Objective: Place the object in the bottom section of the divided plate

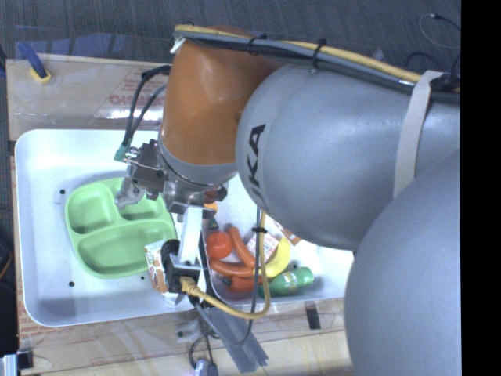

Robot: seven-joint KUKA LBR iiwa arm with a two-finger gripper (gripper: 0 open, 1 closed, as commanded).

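Note:
A light green divided plate (94, 237) lies in the left white bin (39, 210), with two small sections at its far side and one large section nearest the front. My gripper (131, 188) hangs over the plate's upper right section, close to the surface. Nothing can be made out in its grasp. A small white and orange carton (156, 266) stands at the plate's lower right corner, by the wall between the bins. The plate's large bottom section has nothing in it.
The right bin holds an orange ball (219, 244), an orange sausage-shaped piece (239, 249), a yellow banana (275, 255) and a green bottle (294, 280). The bulky arm (329, 171) hides most of that bin.

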